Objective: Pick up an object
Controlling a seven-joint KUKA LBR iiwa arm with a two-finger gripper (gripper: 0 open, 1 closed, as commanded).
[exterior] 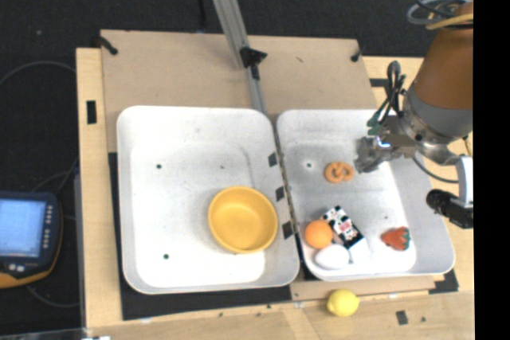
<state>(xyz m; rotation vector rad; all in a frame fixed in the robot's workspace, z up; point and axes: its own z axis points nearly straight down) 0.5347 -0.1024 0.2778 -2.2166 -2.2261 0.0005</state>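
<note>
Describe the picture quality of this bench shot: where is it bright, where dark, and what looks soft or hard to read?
Camera view: the two white bins are bright, nearly washed out; the floor around the bench is very dark; the yellow bowl casts a faint shadow; the claw is small and blurred, so its fingers cannot be read; the pendant screen at left glows pale blue, its contents unreadable.

Orange pretzel-shaped toy (pixel 339 171), flat, right bin
</note>
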